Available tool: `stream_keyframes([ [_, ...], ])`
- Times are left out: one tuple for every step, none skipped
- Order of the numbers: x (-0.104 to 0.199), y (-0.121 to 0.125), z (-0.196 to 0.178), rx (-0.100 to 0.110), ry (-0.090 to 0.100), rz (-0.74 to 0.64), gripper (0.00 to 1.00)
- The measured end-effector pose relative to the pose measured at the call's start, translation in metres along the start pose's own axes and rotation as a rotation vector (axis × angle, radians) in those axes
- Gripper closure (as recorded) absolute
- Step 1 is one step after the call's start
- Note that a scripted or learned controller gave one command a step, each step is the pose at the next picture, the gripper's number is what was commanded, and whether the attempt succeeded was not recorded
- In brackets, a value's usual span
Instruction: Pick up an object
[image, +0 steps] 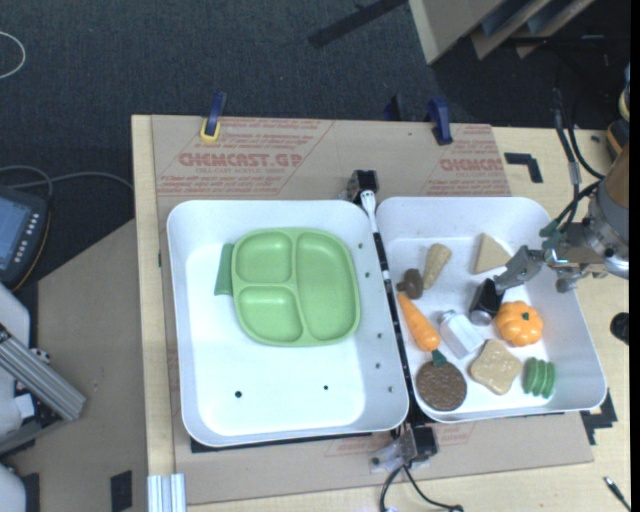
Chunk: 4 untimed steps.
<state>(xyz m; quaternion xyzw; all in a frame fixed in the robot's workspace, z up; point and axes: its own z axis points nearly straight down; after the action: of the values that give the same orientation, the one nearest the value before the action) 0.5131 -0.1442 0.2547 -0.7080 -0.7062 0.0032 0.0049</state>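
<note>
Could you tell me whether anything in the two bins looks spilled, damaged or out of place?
Nothing stands out. The green divided plate lies flat in the left bin; the toy foods, including the carrot and pumpkin, lie loose in the right bin.

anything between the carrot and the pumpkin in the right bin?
Yes, in the camera view: between the carrot and the pumpkin lie a small white bottle-like piece and, higher, the gripper's dark fingers.
</note>
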Motion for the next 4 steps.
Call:
stream_keyframes([
  [0.000,0.002,-0.006,-0.011,-0.002,-0.003,0.00],
  [-0.003,-0.006,0.053,-0.005,0.000,-0.002,0.00],
  [0.001,-0.010,0.097,-0.006,0.000,-0.003,0.00],
  [-0.001,-0.018,0.146,-0.013,0.002,-0.001,0.00],
])
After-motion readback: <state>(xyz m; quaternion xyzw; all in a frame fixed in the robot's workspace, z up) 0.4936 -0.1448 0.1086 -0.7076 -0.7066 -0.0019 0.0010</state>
